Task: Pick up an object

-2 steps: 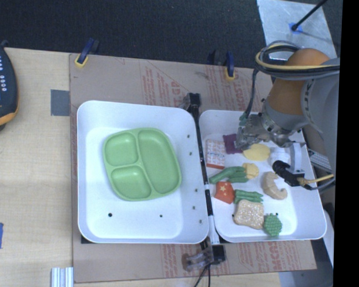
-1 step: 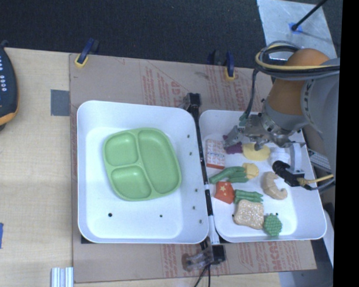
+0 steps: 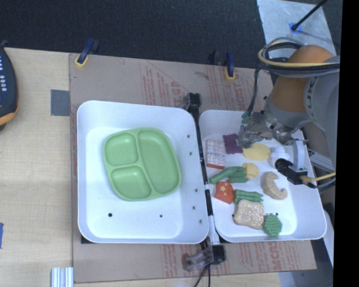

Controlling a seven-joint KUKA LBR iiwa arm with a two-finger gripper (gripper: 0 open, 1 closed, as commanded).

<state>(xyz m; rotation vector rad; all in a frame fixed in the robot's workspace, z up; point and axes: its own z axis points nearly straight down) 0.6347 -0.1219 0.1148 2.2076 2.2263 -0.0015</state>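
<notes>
I see the gripper (image 3: 248, 136) low beside the purple piece (image 3: 231, 143); its opening I cannot tell.

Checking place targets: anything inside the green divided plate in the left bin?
All three compartments of the green plate show bare green, with no item in them. The plate covers the bin floor beneath it, so that part stays unseen.

My one fixed camera looks down aslant on both shallow white plastic bins (image 3: 90, 166), my arm (image 3: 299, 85) entering at three o'clock.
</notes>
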